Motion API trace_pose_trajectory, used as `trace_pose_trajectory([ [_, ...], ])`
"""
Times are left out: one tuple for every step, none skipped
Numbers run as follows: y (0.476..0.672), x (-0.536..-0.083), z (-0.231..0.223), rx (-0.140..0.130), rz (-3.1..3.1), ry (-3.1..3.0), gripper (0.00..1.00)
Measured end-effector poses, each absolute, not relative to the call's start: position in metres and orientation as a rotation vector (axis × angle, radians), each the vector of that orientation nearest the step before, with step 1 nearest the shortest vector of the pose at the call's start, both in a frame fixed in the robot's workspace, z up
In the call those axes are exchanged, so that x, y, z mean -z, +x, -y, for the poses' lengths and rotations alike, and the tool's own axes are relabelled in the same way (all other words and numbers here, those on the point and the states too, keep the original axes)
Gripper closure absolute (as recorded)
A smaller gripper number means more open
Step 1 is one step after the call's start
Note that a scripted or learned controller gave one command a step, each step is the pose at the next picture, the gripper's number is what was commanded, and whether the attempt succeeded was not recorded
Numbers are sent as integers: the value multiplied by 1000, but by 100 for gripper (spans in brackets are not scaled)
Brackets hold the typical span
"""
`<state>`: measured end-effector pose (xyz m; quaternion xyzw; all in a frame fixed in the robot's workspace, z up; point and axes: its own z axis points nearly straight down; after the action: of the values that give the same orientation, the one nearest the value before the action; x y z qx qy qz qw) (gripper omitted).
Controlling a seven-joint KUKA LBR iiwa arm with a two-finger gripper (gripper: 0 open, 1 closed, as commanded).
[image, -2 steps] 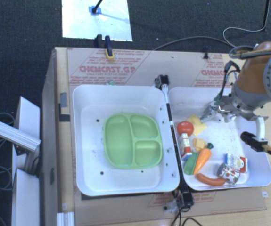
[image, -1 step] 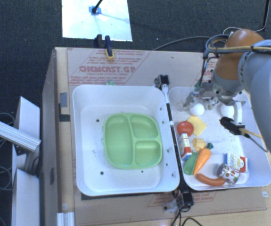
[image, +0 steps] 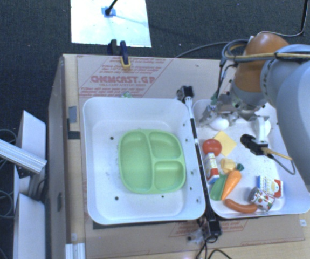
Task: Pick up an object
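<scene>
My gripper [image: 221,114] hangs low over the far left corner of the right bin [image: 300,201]. A white egg-shaped object [image: 218,124] lies right under it, touching or nearly touching the gripper's tip. Nearer the camera lie a red tomato [image: 212,147], a yellow cheese slice [image: 226,143] and a small bottle [image: 212,166]. An orange carrot [image: 231,183], a green vegetable [image: 218,189], a red-orange sausage [image: 241,206], a small can [image: 260,198] and a small carton [image: 268,185] fill the front of that bin.
The left bin [image: 98,144] holds a green divided plate [image: 151,161] at its middle. A black rail [image: 195,144] runs between the two bins. The grey arm [image: 300,101] covers the right bin's far right side.
</scene>
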<state>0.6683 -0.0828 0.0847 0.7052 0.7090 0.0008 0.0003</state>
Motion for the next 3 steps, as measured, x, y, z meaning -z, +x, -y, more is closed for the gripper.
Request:
trace_pose_trajectory([
  [670,-168,131,-4,-2220,2215,0],
  [668,-83,113,1,-2227,2218,0],
  [610,-85,85,-1,-2223,2219,0],
])
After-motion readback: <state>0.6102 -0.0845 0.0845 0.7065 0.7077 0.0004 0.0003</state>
